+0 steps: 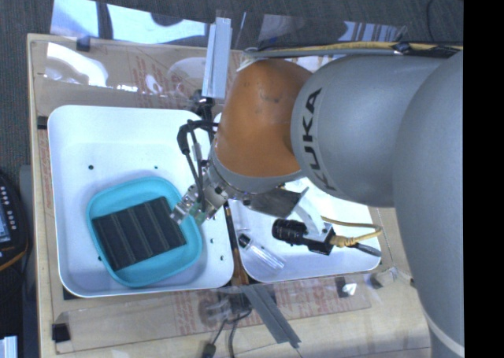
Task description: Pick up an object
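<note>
My gripper (194, 207) hangs low over the left bin (79, 152), right at the right-hand rim of a blue tray (130, 196) that lies in the bin with a dark ribbed panel (140, 232) set in it. My grey and orange arm (354, 128) covers most of the right bin (315, 266), where a small clear tube (261, 254) lies near the bin's left wall

One fixed camera above the bench (157, 313) looks down at a slant, close over the left bin (118, 136) and right bin (315, 267).
</note>
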`<state>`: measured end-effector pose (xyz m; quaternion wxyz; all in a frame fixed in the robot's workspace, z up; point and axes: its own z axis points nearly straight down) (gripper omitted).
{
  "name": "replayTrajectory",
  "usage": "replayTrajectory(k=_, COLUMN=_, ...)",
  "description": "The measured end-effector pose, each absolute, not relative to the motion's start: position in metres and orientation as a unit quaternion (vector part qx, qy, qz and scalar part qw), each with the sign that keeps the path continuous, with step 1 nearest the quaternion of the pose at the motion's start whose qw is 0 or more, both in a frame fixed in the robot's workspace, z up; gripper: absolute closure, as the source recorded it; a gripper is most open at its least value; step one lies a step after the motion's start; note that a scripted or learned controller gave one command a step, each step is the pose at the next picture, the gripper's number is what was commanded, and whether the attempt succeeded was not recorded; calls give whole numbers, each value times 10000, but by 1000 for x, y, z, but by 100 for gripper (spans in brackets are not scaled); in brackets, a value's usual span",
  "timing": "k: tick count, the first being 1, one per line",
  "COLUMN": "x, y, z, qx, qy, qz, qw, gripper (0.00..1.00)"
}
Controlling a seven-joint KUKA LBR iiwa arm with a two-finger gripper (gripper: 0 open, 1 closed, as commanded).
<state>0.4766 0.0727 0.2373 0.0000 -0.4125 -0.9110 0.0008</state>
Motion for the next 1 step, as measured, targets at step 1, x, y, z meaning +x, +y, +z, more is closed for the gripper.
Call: replayTrajectory(k=1, x=479, y=101, z=97, qx=-5503, qy=-8350, qz=-23, qw=-8, gripper=100)
